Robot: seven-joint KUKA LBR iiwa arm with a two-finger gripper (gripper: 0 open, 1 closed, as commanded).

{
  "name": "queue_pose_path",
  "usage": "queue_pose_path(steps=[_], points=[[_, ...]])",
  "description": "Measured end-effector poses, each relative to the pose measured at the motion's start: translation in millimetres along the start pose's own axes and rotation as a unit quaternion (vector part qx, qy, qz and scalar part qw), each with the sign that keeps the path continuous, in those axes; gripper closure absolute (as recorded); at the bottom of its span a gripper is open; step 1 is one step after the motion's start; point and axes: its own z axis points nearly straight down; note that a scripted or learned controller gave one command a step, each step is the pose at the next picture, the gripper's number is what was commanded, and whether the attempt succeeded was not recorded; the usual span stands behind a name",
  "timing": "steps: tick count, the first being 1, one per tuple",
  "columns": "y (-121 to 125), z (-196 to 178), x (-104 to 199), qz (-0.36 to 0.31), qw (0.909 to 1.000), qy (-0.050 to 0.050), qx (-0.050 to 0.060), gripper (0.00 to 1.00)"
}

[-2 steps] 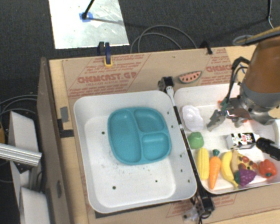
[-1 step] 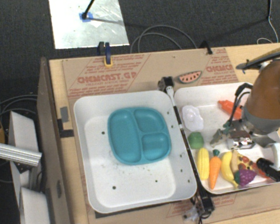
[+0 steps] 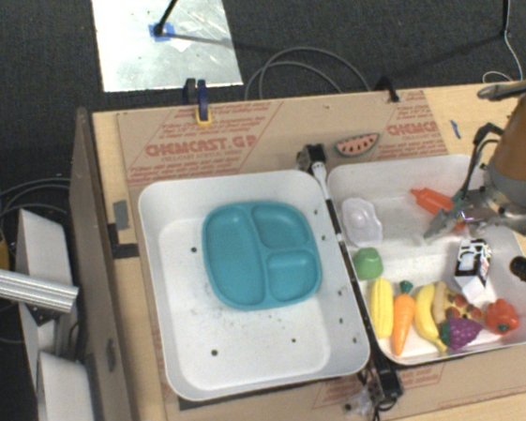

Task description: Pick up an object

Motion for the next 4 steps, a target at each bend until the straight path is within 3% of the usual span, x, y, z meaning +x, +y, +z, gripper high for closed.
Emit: queue_pose_path(steps=[1, 2, 3, 4], points=[[58, 8, 31, -0.004, 1.0000, 0.004, 0.007, 0.00], [81, 8, 41, 0.000, 0.9996, 0.000, 0.030, 0.00], [77, 1, 38, -0.001, 0.9993, 0.000, 0.037, 1.00], [33, -74, 41, 0.000, 1.0000, 0.004, 0.004, 1.00]])
